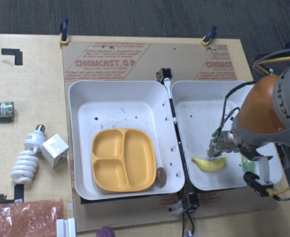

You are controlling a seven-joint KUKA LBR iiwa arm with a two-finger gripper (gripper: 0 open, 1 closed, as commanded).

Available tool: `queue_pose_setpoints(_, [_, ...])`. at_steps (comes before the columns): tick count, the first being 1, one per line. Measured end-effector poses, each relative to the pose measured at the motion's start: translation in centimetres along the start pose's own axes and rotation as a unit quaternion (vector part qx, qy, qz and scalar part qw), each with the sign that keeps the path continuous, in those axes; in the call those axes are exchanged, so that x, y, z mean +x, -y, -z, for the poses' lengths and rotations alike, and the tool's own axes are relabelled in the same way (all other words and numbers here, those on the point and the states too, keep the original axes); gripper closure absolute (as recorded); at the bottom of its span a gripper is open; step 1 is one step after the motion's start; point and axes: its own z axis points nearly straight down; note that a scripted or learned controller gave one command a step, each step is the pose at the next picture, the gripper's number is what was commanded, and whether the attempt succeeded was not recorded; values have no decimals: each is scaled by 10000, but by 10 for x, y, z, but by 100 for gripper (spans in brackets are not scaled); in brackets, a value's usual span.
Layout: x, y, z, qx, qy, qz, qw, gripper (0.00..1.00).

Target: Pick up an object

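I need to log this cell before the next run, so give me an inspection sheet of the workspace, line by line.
Surface: wooden bench under a brown sheet bearing two white bins.
Job's things: banana in right bin; yellow divided plate and a small brown object in left bin.
Clutter: spiral bulb, white cube, green can left of the bins.
Hand: hand low over the banana; grip unclear.
Cables: black cable on the arm.
Surroundings: dark floor.
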Motion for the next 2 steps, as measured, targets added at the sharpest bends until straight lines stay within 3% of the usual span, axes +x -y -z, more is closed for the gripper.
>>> queue_pose_setpoints(1, [13,-18,-10,14,-3,17,10000,100])
queue_pose_setpoints(2, [-36,-34,-10,11,-1,13,10000,100])
